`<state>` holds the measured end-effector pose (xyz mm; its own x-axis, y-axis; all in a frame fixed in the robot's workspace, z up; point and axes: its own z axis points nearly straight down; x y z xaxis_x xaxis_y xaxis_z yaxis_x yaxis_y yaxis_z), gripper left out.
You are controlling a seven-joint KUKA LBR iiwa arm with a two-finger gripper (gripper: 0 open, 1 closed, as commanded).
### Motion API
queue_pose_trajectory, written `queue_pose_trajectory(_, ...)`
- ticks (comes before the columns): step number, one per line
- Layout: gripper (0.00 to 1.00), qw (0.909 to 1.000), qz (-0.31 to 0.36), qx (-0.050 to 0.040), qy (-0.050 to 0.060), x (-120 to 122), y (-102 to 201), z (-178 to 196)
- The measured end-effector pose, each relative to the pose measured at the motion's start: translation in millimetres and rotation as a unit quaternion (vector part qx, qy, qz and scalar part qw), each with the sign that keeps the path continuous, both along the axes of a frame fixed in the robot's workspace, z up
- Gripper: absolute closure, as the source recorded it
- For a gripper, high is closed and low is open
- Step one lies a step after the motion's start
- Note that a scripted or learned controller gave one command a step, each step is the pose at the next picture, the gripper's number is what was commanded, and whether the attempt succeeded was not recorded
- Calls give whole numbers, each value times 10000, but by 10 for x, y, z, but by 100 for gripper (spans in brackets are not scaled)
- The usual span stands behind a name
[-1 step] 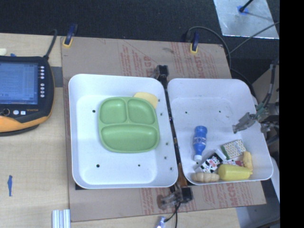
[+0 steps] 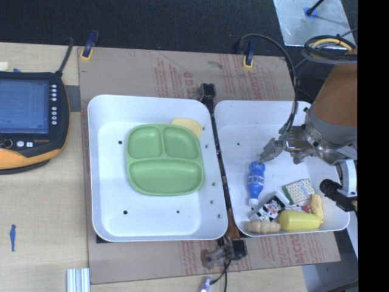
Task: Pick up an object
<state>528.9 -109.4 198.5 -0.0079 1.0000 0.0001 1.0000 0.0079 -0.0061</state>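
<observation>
The gripper (image 2: 269,152) hangs over the right bin (image 2: 243,117), reaching in from that bin's right edge, with the grey wrist and orange band of the arm (image 2: 337,105) behind it. Its thin fingers (image 2: 266,153) point toward the bin's middle and look slightly spread, with nothing between them. Their tips sit just above and to the right of a small blue bottle (image 2: 256,181), which lies lengthwise on the bin floor near the bin's left wall; whether they touch it cannot be told. The other loose things crowd the near right corner of the same bin: a yellow lemon-like object (image 2: 299,221) against the near rim, a tan peanut-shaped piece (image 2: 262,226) to its left, a black-and-white patterned item (image 2: 269,209) just behind that, and a small checked box (image 2: 298,191) tilted beside them. The left bin (image 2: 103,163) carries a green divided plate (image 2: 164,159) at its centre, with a pale yellow round object (image 2: 188,126) touching the plate's far right corner. A tablet-like pendant (image 2: 29,120) with a lit screen rests on the bench at its left edge, well apart from both bins.
</observation>
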Motion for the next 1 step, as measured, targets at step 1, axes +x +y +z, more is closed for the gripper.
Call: queue_pose_trajectory(1,0,10000,-4,-2,5,135,171,-1080)
